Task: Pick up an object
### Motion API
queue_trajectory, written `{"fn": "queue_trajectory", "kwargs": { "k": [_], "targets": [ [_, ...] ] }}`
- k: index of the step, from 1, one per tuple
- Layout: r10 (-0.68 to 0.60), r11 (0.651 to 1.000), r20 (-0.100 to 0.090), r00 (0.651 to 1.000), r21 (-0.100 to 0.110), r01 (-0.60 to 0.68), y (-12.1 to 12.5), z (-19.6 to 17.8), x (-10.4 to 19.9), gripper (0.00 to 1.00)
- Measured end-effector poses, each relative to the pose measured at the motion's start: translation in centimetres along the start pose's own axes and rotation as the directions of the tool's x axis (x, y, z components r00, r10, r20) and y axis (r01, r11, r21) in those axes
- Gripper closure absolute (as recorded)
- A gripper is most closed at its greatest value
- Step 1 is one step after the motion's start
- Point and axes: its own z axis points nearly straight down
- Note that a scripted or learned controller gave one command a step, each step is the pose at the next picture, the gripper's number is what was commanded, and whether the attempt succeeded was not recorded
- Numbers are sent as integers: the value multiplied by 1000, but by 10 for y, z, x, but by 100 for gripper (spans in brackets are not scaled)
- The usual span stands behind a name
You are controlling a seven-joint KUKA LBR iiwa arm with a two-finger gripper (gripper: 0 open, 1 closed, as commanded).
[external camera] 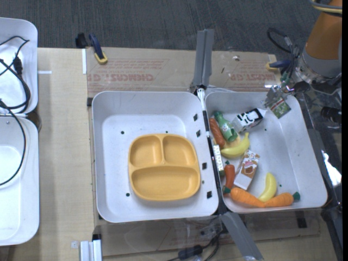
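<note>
Orange carrot (261,198) lies lengthwise along the right bin's (304,140) near wall; gripper (283,91) state unclear.

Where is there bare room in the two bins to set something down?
In the left bin, a bare floor strip surrounds the yellow plate. In the right bin, the patch right of the bananas is free. Its left edge and front are crowded with toy food.

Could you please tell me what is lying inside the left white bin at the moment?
Inside the left bin lies a yellow divided plate, flat on the floor, with three compartments that hold nothing. Whatever part of the bin floor sits under the plate is covered and cannot be seen.
</note>
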Motion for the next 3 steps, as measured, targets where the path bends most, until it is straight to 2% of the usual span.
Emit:
{"fn": "queue_trajectory", "kwargs": {
  "k": [1,2,3],
  "targets": [
    [0,1000,0,1000,1,0,0,1,0,0],
    [-58,998,6,998,-11,58,-11,76,-18,0],
    [-58,998,6,998,-11,58,-11,76,-18,0]
  ]
}}
